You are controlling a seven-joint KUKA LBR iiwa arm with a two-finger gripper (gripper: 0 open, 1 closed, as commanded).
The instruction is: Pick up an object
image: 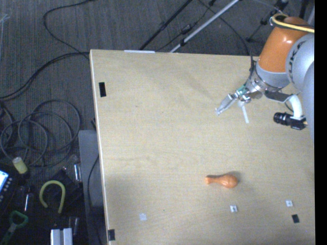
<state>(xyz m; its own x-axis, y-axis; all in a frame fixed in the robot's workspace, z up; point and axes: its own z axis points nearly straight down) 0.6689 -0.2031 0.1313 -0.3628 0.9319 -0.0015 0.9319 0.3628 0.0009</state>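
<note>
A: Entry, single overhead view. The only loose item on the tan surface [153,137] is a small orange object [223,180], lying on its side toward the near edge, right of centre. One end is a rounded bulb, the other tapers to a narrow neck pointing left.

B: And the claw [234,107]?

A: Up in the far right part of the view, above the surface and well apart from the object. Its two thin fingers are spread, nothing between them. So: open and empty.

B: Handling estimate for the object?

A: Judgement only. It looks small and light, so weight should not matter. The skin appears smooth, which suggests it could slip or squirt out under a pinch. I cannot tell from this view whether it is stiff plastic or soft rubber.

B: Where to take hold?

A: I would close across the bulb just where it begins to narrow, with the fingers set crosswise to its long axis. The neck itself seems too thin for a sure hold, and the fattest part of the bulb is the most likely to roll away.

B: Risks?

A: Lying free on a flat surface, it may skid when one finger touches first. Centre the claw over it before descending.
</note>
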